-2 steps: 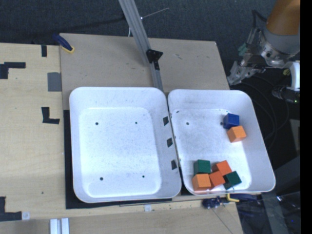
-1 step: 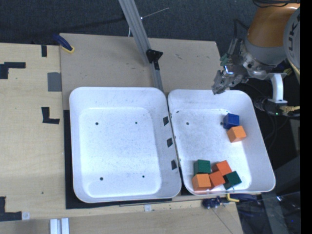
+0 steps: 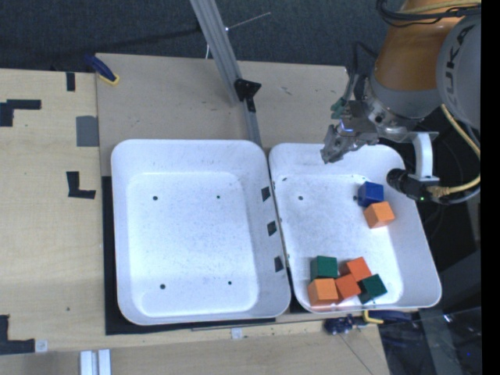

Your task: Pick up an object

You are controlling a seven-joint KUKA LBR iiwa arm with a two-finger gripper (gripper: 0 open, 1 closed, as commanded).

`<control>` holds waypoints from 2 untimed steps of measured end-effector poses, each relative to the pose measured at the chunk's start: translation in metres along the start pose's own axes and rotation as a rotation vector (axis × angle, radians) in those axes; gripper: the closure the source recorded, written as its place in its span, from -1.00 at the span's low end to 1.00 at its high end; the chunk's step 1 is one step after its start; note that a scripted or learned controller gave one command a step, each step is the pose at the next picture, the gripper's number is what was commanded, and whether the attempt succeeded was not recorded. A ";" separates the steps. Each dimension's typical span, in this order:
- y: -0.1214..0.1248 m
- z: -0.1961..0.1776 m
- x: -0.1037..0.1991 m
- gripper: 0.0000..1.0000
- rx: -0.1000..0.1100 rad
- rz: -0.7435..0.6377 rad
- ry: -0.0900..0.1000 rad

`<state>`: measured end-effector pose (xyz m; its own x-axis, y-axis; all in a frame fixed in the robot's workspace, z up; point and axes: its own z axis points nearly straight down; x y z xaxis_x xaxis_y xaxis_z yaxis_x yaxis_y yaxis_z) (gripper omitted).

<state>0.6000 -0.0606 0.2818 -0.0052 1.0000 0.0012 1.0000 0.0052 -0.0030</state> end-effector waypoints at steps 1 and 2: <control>-0.027 0.005 0.044 1.00 0.001 0.000 0.000; -0.044 0.026 0.100 1.00 0.002 -0.002 0.000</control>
<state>0.5551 0.0395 0.2565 -0.0068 1.0000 0.0012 1.0000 0.0068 -0.0045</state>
